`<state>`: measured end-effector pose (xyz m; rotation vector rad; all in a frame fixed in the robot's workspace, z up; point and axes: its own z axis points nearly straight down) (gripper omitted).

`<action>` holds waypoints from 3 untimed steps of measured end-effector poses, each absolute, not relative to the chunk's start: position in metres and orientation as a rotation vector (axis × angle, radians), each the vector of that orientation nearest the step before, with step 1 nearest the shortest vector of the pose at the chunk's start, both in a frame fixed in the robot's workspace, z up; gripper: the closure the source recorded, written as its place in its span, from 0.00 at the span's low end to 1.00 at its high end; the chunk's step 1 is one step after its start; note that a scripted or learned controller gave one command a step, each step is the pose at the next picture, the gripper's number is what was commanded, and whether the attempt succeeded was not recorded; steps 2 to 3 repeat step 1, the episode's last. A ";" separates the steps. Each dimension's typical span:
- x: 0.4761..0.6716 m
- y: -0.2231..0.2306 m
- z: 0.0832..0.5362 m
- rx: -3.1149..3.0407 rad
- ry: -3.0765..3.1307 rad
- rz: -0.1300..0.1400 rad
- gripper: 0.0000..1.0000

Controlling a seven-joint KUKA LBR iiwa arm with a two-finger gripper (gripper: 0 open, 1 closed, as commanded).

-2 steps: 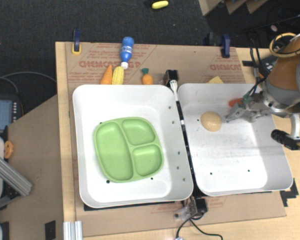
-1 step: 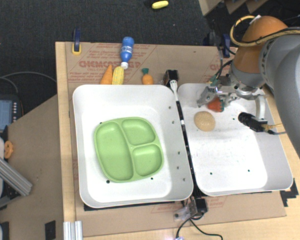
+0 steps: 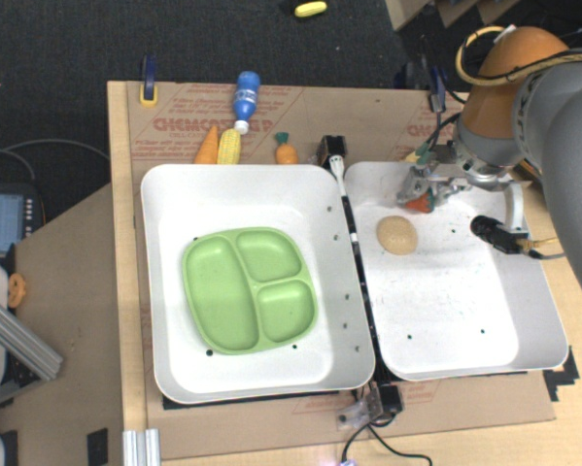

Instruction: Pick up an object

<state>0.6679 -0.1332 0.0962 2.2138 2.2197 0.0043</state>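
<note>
Gripper (image 3: 422, 194) low in right bin's (image 3: 465, 348) far corner | fingers: state unclear, red item (image 3: 423, 203) beneath | tan ball (image 3: 397, 234) nearby | green tray (image 3: 251, 287) in left bin (image 3: 174, 202)

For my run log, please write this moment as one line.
arm: over right bin far corner | hand: low at small red object, grasp unclear | tan round object: loose in right bin | green tray: left bin

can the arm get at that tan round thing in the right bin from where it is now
Probably yes. The tan round object lies alone on the right bin's floor, just below-left of the gripper, with nothing between them or crowding it.
</note>
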 end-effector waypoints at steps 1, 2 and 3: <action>0.635 -0.070 0.191 2.212 2.225 0.010 1.00; 0.635 -0.070 0.191 2.212 2.225 0.010 1.00; 0.635 -0.070 0.191 2.212 2.225 0.010 1.00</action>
